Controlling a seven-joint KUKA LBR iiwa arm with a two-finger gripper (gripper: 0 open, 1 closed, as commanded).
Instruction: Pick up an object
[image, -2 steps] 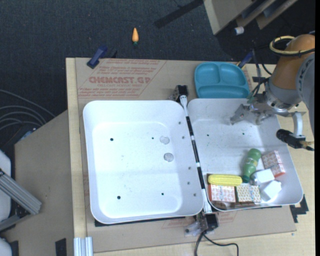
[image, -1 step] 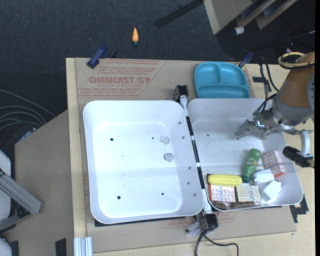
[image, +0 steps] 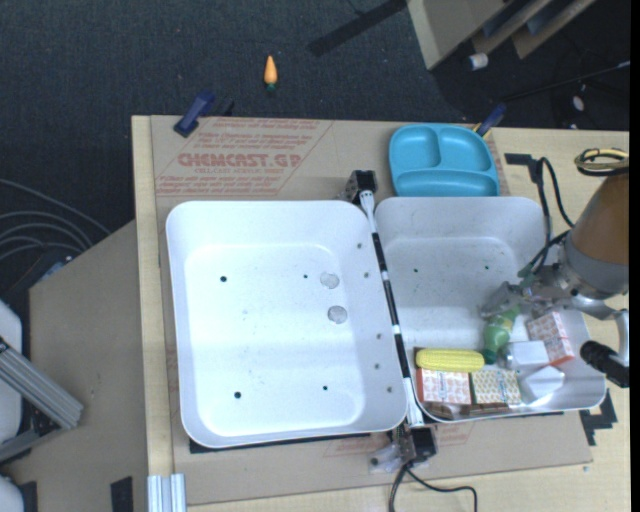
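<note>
Reaching in from the right, the grey KUKA arm (image: 600, 235) with its orange band hangs low over the right bin (image: 440, 225), and its gripper (image: 515, 300) sits just above the clutter at that bin's near right corner. Whether the gripper is spread or closed cannot be told from this view, and nothing can be seen caught in it.

Left of the gripper, well apart, lies the left bin (image: 260, 240), touching the right bin along a dark seam; two small grey discs (image: 333, 298) rest near its middle. Beyond the gripper, at the far edge of the right bin, lies a blue divided tray (image: 443, 160) on the bench (image: 160, 300).

Just below the gripper and nearer the camera lie the things to pick. A printed carton (image: 468, 386) lies flat along the bin's near wall, with an ear of toy corn (image: 450, 358) touching its far edge. A green object (image: 497, 335) stands right beside the gripper, partly under it. To the gripper's right are small white and red packets (image: 545, 345), bunched together.

Far to the left, off the bench, a small orange thing (image: 270, 70) lies on the dark floor.
</note>
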